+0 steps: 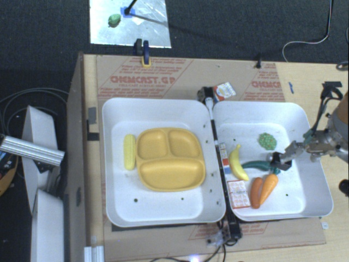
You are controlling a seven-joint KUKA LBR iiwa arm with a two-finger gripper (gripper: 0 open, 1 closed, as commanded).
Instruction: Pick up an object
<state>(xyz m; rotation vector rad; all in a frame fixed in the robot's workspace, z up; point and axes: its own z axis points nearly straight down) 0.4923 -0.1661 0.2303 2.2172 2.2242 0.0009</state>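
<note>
Jaw state not discernible; gripper (279,161) low in right bin (297,115), touching carrot's (263,189) green top, just right of banana (237,163), presumably lined up for a grasp.

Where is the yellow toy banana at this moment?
The yellow toy banana lies in the right-hand white bin, near its left wall, just left of the teal-handled tool and above the orange toy carrot.

The arm (327,141) reaches in from the right, pincer (279,161) held low.
</note>
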